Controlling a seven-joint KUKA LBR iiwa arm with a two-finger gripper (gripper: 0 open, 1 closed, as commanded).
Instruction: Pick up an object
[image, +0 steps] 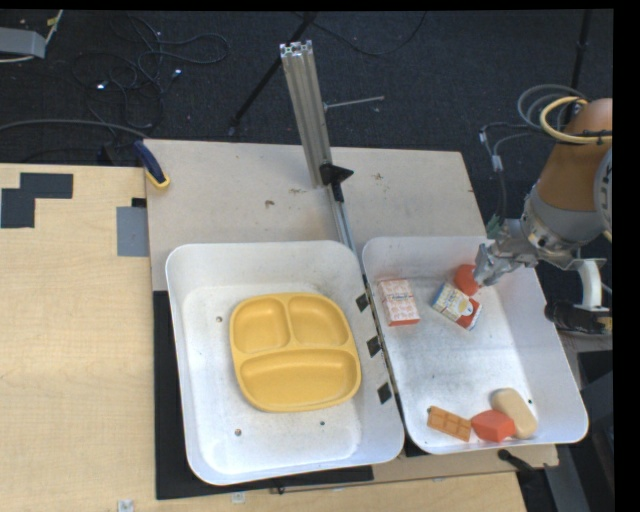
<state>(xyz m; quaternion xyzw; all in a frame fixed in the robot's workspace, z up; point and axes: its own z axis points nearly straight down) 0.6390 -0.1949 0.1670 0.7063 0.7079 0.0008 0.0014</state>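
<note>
We judged the small white-and-orange carton (457, 304) light and crushable, best pinched across its flat sides, though we could not tell how the gripper (490, 267) stood.

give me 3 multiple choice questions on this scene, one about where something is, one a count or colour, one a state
1. Where is the yellow tray?
A. in the left bin
B. in the right bin
C. on the wooden table

2. How many compartments does the tray have?
A. two
B. three
C. five

3. How does the pincer stand to the carton?
A. it has lifted the carton high over the left bin
B. it hangs low over the right bin, near the carton's upper edge
C. it rests on the tray

Answers:
1. A: the tray lies flat in the left bin, alone there.
2. B: two small sections sit above one long one.
3. B: the pincer is in the upper part of the right bin, by a red thing next to the carton, which lies on the bin floor.
</note>
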